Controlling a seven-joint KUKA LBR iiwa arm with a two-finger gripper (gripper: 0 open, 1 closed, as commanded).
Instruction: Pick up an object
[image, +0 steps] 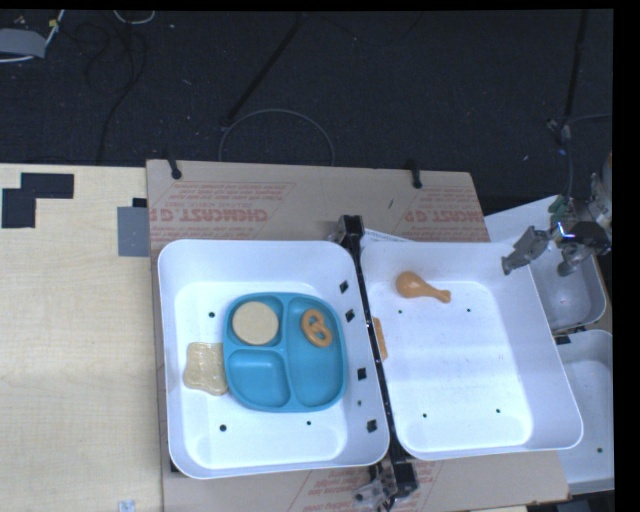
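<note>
Bench surface pale wood (70, 330), cardboard sheet (310, 205) under two bins. Left bin (190, 265): blue divided tray (285, 385) holding round cracker (255, 322) and pretzel (317, 327); bread piece (205, 368) touching tray's left edge. Right bin (480, 400): drumstick (420, 288) at far left. Gripper (545, 250) beyond far-right rim, finger spread indiscernible. Dark floor behind.

glossy white plastic bins (455, 440), matt blue plastic tray (262, 378)

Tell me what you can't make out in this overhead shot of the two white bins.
- Gripper, camera view: small, at the right edge; open or shut is unclear.
- Small orange piece at the divider between the bins: partly hidden by the right white bin's rim.
- Pale flat food piece: too small to identify.
</note>
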